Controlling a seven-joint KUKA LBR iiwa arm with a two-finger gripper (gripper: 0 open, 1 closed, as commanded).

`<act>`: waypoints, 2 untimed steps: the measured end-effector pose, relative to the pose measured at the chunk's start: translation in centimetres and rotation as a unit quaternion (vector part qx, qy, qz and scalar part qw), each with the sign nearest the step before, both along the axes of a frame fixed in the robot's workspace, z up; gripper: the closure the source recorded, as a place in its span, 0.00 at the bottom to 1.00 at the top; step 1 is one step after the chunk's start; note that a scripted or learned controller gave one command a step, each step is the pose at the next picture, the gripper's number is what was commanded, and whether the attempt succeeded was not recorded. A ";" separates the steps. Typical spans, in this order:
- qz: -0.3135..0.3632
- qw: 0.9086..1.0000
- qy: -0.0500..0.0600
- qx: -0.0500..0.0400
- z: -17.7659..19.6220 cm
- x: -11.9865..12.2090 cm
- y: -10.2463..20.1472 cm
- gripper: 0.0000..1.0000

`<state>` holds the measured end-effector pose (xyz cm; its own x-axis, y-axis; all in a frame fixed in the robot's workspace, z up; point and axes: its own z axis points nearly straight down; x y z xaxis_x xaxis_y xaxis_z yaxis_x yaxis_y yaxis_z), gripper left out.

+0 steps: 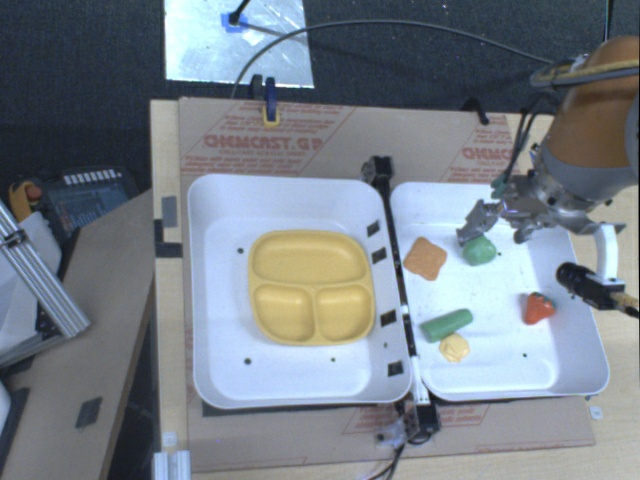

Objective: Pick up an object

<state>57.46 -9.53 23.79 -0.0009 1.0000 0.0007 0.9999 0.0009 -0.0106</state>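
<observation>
Left bin (215,268): yellow tray (305,286) | right bin (580,358): five toy foods | jaws (492,230) over green ball (480,251), state unclear

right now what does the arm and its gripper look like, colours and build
The arm is a thick rounded body, with a broad orange band above a grey wrist section. Below it sits the gripper, a compact grey metal assembly with short angular parts. A white curved bracket hangs off the wrist's near side, with a black cylindrical piece next to it. Dark thin cables run beside the wrist.
</observation>
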 end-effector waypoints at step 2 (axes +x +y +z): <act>0.000 1.000 -0.004 0.000 -3.8 -0.3 0.6 0.00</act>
<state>57.13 -8.98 19.95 -0.0013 1.0000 0.0005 1.0000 0.0013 -0.0020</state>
